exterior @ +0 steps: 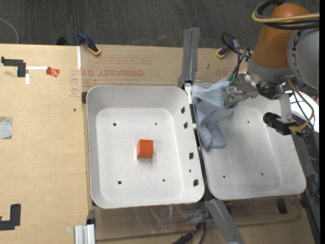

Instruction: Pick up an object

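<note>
We look down on a bench [35, 151] that carries two shallow white bins side by side. In the left bin [101, 136] an orange block [145, 149] sits on the floor a little below the middle, well apart from all four walls and from everything else. It stands square and flat.

In the right bin [264, 161] a pale blue-grey cloth [209, 117] lies crumpled against the upper left corner. Part of it rides up at the divider between the two bins, and a fold hangs down along the left wall toward the middle of the bin.

The arm [282, 39] comes in from the right, its orange band high at the upper right of the view. The tool [234, 96] is at the upper edge of the right bin, right at the top right part of the cloth. The cloth bunches up toward it there, and the tool seems to be touching the fabric. We cannot tell how far its fingers are parted, nor whether any cloth is caught between them, since the wrist and cables cover that spot.

The tool is well apart from the orange block, with the divider between them. Brown cardboard [132, 67] lies behind the bins, held by clamps.
</note>
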Robot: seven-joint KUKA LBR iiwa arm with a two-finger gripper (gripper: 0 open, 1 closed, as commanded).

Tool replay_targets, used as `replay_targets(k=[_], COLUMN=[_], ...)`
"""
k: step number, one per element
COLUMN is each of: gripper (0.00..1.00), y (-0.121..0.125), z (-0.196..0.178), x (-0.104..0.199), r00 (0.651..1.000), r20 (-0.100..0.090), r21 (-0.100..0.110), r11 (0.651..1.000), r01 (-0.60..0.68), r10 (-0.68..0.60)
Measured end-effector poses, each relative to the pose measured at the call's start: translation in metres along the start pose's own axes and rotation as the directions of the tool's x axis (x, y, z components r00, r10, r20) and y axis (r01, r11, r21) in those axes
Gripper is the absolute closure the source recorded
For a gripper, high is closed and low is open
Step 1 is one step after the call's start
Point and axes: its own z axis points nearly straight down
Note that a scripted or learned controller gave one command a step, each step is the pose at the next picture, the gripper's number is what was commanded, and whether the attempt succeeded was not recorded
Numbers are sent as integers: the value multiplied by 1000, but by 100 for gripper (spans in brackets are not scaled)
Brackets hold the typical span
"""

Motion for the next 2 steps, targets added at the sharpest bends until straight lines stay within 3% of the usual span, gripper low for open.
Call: replay_targets(k=[1,2], gripper=[100,100], y=[30,33], z=[0,-18], x=[-10,12], r00=[987,939], r20=[1,1], r21=[-1,-1], r11=[987,939], r01=[-162,-345], r10=[162,345])
